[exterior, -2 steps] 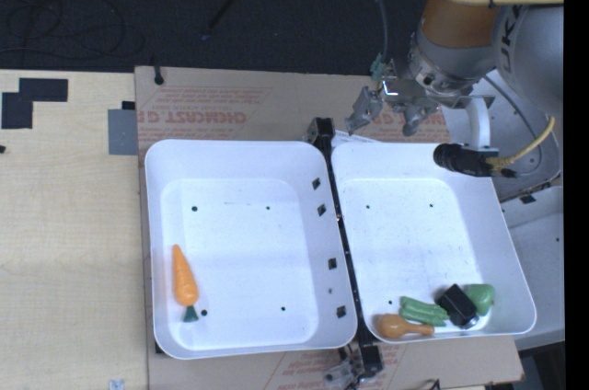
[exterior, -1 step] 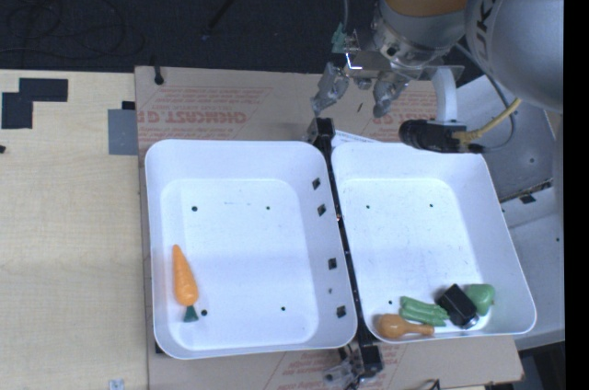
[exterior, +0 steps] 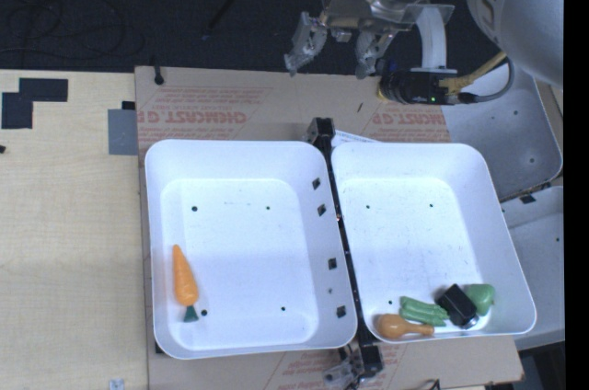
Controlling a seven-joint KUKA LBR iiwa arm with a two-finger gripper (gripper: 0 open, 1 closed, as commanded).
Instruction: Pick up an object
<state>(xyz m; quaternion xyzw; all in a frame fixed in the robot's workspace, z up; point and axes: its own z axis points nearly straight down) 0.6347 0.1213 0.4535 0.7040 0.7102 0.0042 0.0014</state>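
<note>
My gripper (exterior: 333, 55) hangs high above the far edge of the bins, its two fingers spread apart with nothing between them. An orange toy carrot (exterior: 184, 279) with a green stub lies near the left wall of the left bin (exterior: 235, 160). In the near right corner of the right bin (exterior: 414, 160) lie a green pod-shaped toy (exterior: 422, 311), a small black block (exterior: 457, 304), a green rounded toy (exterior: 481, 295) and an orange pear-shaped toy (exterior: 400, 326). All of these are far from the gripper.
The bins sit on a cardboard sheet (exterior: 239, 108) over a pale wooden bench (exterior: 64, 223). A black clip strip (exterior: 331, 223) joins the two bins along the middle. Cables lie on the dark floor behind.
</note>
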